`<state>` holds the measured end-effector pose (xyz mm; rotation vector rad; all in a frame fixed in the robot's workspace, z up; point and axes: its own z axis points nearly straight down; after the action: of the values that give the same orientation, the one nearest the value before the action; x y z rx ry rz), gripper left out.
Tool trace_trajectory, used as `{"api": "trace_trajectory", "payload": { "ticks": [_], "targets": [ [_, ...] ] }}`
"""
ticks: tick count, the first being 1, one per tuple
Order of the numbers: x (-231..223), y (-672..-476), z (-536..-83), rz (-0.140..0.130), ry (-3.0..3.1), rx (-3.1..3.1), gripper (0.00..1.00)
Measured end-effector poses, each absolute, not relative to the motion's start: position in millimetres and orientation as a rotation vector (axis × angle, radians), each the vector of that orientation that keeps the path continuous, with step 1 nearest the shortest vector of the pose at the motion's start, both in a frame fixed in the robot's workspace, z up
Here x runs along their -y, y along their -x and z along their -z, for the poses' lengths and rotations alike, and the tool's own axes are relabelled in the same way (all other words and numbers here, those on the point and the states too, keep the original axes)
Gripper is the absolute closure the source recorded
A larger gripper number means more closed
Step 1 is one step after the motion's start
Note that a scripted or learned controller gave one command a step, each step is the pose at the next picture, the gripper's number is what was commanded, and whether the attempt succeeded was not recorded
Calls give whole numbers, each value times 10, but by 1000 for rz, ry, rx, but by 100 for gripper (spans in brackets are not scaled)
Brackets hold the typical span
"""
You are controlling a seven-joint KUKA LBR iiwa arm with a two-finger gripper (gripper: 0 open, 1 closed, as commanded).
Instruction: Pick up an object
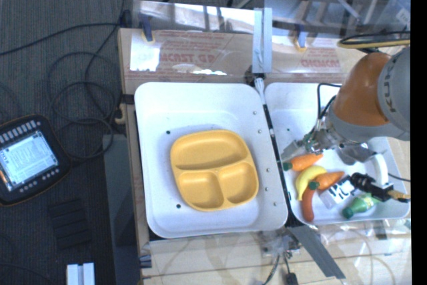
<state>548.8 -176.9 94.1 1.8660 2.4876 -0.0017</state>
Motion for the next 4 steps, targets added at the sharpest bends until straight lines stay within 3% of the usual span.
{"api": "trace_trajectory", "payload": {
  "ticks": [1,2,3,4],
  "targets": [
    [1726,-5494,-1019,-4,-1866,-2496,100],
    [1761,-5490,-1027,2,-1868,-2490,0],
    [1702,-5278,-969,6,-1811,-2505,0],
    [1633,-5271,-1043,-2,-1814,-2525,100]
  ]
}}
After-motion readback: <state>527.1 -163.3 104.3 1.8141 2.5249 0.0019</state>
